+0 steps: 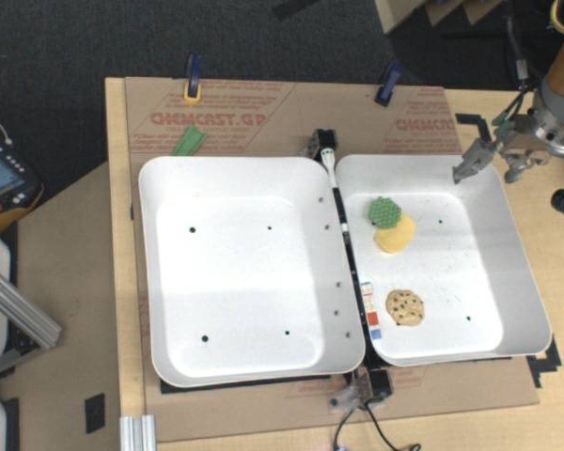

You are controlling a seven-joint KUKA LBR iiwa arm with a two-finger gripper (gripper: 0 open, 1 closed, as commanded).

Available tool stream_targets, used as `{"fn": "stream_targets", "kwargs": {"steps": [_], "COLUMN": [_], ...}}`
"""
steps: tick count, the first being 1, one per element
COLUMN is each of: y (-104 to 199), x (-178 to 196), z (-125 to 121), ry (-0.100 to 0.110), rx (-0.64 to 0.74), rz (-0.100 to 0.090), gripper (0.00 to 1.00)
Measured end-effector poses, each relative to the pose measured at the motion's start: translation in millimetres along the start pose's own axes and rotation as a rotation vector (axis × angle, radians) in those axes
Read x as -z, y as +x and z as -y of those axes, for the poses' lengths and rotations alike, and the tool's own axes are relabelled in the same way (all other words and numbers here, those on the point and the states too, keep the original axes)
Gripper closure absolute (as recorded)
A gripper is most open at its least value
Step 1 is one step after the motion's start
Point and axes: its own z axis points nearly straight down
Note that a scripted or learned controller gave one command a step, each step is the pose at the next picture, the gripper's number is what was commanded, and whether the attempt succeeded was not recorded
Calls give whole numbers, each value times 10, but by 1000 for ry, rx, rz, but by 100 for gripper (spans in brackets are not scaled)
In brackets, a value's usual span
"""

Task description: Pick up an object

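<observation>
The gripper (493, 163) is seen open and empty; the green object (385, 212) lies down-left of its fingers, well apart.

The arm (559, 111) is cut off at the right edge; the yellow piece (396, 236) seems partly hidden.

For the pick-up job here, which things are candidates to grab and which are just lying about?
Job:
- green bumpy round object, right bin
- yellow rounded piece touching it
- tan round speckled cookie
- end effector

Lying about:
- green flat strip on the board
- blue clamps
- left white bin
</observation>
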Motion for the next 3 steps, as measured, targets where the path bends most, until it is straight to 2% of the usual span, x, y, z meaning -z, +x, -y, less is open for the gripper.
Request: {"fn": "stream_targets", "kwargs": {"steps": [1, 2, 3], "y": [-11, -10, 162], "x": [2270, 2267, 1353], "z": [-345, -336, -319], "ry": [-21, -7, 10], "rx": [3, 2, 1], "rz": [8, 5, -3], "gripper": [0, 100, 100]}}
